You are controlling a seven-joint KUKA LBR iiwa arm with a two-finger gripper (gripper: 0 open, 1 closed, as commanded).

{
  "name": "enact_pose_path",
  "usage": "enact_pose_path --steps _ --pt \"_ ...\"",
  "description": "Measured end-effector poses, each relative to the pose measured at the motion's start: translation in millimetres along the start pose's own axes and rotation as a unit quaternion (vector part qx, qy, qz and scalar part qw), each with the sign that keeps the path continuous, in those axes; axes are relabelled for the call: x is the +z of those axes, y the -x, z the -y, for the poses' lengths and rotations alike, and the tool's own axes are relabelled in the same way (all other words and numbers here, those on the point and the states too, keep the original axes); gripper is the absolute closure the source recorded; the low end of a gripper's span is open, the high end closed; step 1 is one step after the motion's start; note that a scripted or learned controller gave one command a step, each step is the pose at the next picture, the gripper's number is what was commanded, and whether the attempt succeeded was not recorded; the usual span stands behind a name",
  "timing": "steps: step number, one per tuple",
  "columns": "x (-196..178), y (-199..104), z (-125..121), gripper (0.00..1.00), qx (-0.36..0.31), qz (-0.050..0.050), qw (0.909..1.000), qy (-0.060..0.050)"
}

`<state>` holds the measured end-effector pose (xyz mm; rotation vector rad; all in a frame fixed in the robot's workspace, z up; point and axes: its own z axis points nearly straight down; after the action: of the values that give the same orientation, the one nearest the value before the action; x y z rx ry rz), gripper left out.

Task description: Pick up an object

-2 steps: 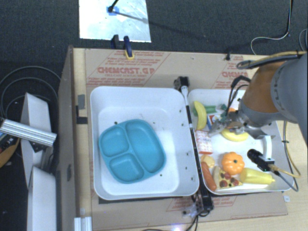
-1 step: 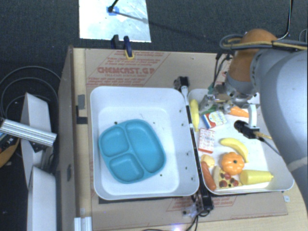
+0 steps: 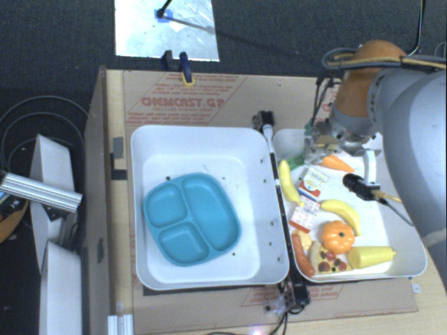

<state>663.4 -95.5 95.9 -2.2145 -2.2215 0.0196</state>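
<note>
My gripper [image 3: 320, 147] hangs over the far end of the right bin [image 3: 412, 264], below the arm's orange band. An orange carrot [image 3: 337, 163] lies just to its right, and a yellow banana [image 3: 285, 180] lies along the bin's left wall just below it. A small white packet [image 3: 313, 181] rests under the gripper, toward the bin's middle. Nearer the front lie a second banana [image 3: 343, 212], an orange round fruit [image 3: 337, 236], a yellow piece [image 3: 371, 257], a red sausage [image 3: 302, 252] and another white packet [image 3: 302, 216].
The left bin [image 3: 154, 152] holds a blue divided plate [image 3: 191, 217]. A divider rail [image 3: 274, 180] runs between the two bins. The grey arm [image 3: 412, 138] covers the right bin's far right corner.
</note>
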Motion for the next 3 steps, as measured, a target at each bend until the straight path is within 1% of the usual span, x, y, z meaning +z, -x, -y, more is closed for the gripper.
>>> enact_pose_path --steps 1,2,3 --pt "0 0 0 0.00 -0.001 0.000 1.0000 0.000" --pt "11 -4 47 0.00 0.003 0.000 1.0000 0.008" --pt "11 -11 -4 0.00 0.000 -0.003 1.0000 -0.004"
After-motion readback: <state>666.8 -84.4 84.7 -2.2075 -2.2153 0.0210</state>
